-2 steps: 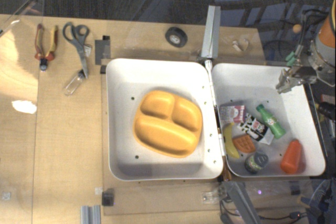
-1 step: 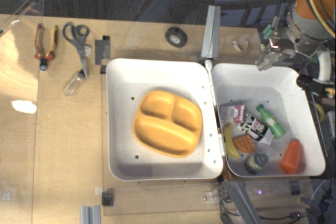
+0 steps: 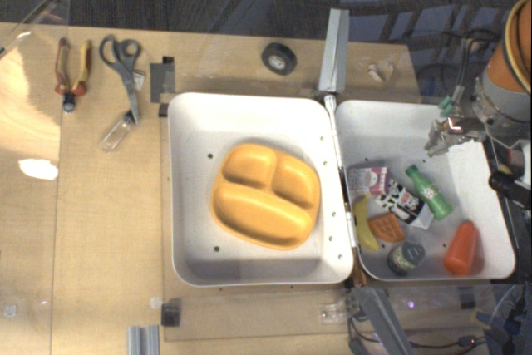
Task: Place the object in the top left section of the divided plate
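While the gripper point(image 3: 446, 131) hovers over the right bin point(image 3: 366, 116), grip state unclear, you next pick an object for the divided plate point(image 3: 266, 194).

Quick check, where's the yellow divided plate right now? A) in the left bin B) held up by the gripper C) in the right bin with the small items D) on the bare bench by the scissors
A: the divided plate lies flat in the left bin, while the green bottle and other small items sit in the right bin under the gripper.
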You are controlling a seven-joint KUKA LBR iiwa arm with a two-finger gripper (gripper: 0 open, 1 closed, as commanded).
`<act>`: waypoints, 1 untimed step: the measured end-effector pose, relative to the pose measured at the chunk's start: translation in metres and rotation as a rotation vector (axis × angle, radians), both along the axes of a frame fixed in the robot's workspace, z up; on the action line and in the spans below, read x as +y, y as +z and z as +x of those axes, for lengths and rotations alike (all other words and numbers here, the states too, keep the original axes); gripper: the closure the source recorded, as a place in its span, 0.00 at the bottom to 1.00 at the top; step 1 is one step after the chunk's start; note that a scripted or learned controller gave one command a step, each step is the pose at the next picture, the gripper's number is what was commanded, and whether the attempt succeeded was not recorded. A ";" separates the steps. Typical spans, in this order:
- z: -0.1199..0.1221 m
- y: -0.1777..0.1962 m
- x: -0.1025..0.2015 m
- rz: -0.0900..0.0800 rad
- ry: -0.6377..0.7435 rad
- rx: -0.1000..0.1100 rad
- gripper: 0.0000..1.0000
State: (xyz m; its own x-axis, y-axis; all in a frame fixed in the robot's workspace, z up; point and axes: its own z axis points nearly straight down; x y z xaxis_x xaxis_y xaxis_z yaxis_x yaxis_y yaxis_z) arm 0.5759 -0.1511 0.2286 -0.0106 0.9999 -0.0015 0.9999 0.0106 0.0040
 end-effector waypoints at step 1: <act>0.048 0.036 0.063 0.000 0.096 -0.002 1.00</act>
